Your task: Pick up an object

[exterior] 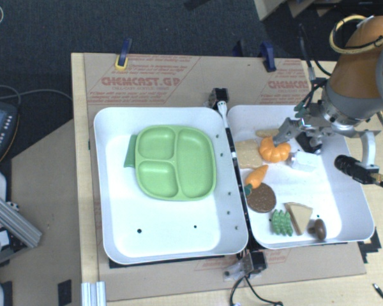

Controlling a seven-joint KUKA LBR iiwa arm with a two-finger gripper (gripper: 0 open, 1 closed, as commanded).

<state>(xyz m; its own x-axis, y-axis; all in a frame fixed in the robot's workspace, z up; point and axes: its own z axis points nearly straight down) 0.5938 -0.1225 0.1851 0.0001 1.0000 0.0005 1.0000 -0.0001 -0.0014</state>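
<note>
The right bin [351, 203] holds several toy foods: an orange pumpkin [274, 150], a carrot [257, 176], a brown round cookie [262, 199], a green bumpy piece [281, 222], a tan wedge [300, 215] and a small brown piece [317, 229]. My gripper [298, 140] hangs low over the back of this bin, just right of the pumpkin. It looks open, with one grey finger [285, 132] close to the pumpkin's top and nothing held between the fingers. A small white piece [304, 162] lies just below the gripper.
The left bin [115, 203] holds a green divided plate [175, 162]. A tan flat piece [246, 152] lies by the wall between the bins. The arm's orange band [364, 37] and grey wrist stand over the right bin's back right corner. A black part [354, 167] juts out at the right rim.
</note>
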